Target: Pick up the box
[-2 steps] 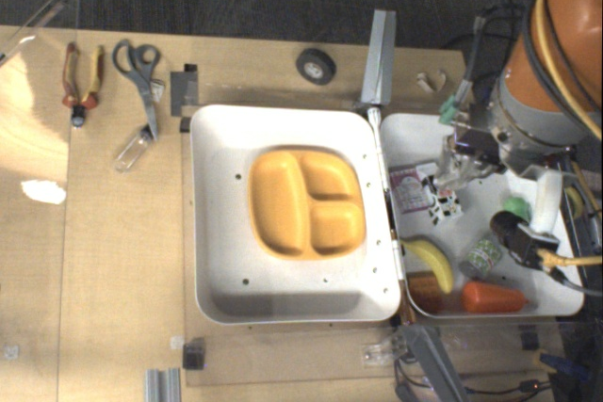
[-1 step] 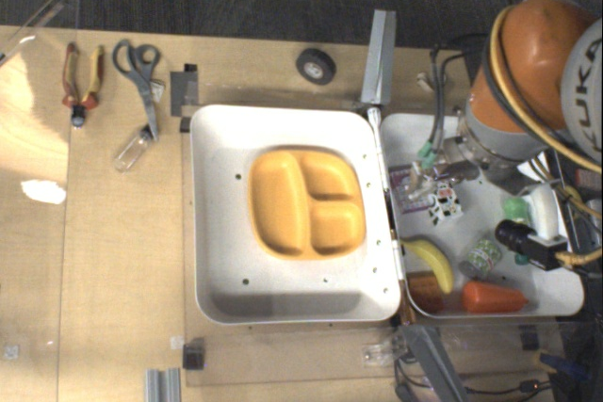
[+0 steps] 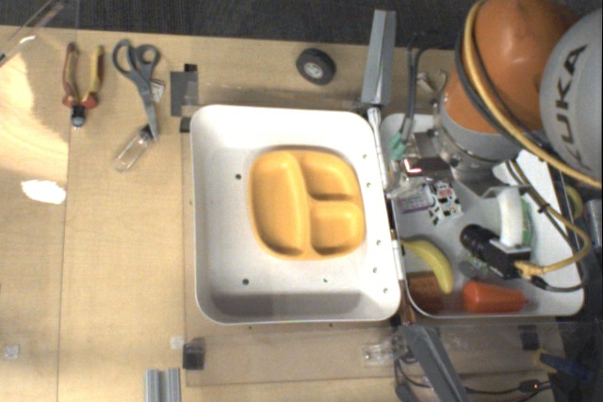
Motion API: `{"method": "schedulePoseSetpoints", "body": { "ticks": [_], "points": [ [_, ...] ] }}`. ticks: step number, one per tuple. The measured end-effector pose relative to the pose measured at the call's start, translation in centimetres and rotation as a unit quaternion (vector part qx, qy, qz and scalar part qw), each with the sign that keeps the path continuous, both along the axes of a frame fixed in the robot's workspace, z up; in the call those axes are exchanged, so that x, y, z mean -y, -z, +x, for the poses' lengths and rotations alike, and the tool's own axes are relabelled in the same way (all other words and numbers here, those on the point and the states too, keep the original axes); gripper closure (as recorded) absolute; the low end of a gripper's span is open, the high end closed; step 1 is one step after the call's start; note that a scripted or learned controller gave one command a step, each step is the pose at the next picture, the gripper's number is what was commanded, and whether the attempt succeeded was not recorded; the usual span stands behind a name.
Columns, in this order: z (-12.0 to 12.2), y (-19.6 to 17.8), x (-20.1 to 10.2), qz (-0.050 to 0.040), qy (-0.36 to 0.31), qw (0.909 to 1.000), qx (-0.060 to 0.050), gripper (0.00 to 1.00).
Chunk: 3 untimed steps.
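Two bins: left bin (image 3: 221,292) holds one yellow tray (image 3: 306,201); right bin (image 3: 556,301) one banana (image 3: 429,261). Gripper (image 3: 426,188) state: cannot tell.

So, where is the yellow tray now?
The yellow tray lies in the middle of the left bin, left of the arm.

Arm (image 3: 556,80): I see it enter from the right side, grey, with the KUKA letters visible on its shell.
Orange band (image 3: 513,42): it sits above the wrist, big and round, close to the camera.
Wrist (image 3: 471,132): it points downward, seen nearly from above.
Gripper (image 3: 435,193): it is low under the wrist, and I cannot tell its state.
Cables (image 3: 542,231): yellow and black ones run along the arm.
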State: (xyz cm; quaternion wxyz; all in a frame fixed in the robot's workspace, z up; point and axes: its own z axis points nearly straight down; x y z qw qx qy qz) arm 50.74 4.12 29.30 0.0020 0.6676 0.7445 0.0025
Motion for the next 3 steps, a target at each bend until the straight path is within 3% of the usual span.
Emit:
{"method": "schedulePoseSetpoints", "body": {
  "ticks": [1,2,3],
  "points": [
    [-0.8,4.0,4.7,0.0004,0.217,0.9761,-0.002,1.0],
    [-1.9,2.5,7.0,-0.0004,0.012,0.9999,0.0,1.0],
    [4.3,-3.7,-0.7,0.0005,0.188,0.9822,-0.001,1.0]
  ]
}}
